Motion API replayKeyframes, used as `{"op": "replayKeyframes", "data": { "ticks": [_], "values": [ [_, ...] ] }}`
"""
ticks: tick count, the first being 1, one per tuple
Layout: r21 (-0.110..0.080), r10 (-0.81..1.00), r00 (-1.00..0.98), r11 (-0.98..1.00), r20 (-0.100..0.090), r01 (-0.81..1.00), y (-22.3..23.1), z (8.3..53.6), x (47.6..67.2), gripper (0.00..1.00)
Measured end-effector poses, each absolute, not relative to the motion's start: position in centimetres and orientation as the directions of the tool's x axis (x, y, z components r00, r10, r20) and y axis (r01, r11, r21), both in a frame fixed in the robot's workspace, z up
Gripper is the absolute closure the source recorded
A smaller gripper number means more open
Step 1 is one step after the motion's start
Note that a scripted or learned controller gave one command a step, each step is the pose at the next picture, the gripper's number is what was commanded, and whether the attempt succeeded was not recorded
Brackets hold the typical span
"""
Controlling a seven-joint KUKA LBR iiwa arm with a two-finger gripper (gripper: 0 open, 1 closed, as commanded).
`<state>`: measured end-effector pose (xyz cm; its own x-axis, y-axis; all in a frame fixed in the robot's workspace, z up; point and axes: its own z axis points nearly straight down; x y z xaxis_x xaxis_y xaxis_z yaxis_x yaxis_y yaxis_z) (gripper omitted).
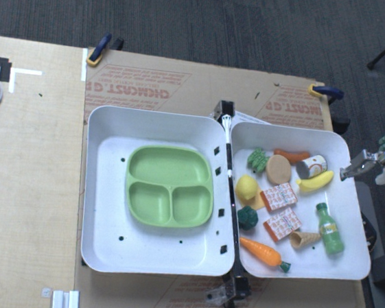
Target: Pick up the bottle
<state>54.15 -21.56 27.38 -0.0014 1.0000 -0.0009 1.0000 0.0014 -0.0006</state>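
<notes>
Desk (pixel 23 186), pale wood, with a brown cardboard sheet (pixel 186 90) laid under both bins and clamped at its far corners.

Left bin (pixel 101 195), white and shallow, holds a green divided plate (pixel 170 186) lying flat near its middle, three compartments facing up.

Right bin (pixel 346 260), white, touches the left one along a shared edge. It carries a crowd of toy foods.

Contents, bigger to smaller:
- Bottle (pixel 329 229), green with a yellow-green label, lies on its side near the bin's right wall, cap toward the far end. It is just beside an ice-cream cone (pixel 304 238).
- Carrot (pixel 262 252), orange, at the near edge, lying flat.
- Banana (pixel 316 180), yellow, far right part, touching a grey-white can (pixel 311 165).
- Second carrot (pixel 290 155) along the far wall.
- Round tan cookie or bun (pixel 279 170), next to a green broccoli piece (pixel 257 159).
- Lemon (pixel 246 188), yellow, by the left wall.
- Two red-and-white packets (pixel 279 195) (pixel 282 224), mid-bin.
- Dark green vegetable (pixel 247 217) below the lemon.

Pincer (pixel 356 168) at the right bin's far right rim, well apart from the bottle; too small and blurred, cannot tell whether wide or narrow. Nothing seen between it.
</notes>
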Motion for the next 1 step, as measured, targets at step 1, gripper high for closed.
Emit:
{"op": "replayKeyframes", "data": {
  "ticks": [1],
  "values": [
    [0.000, 1.000, -0.004, 0.004, -0.002, 1.000, -21.58, 28.32, 54.21, 1.00]
  ]
}}
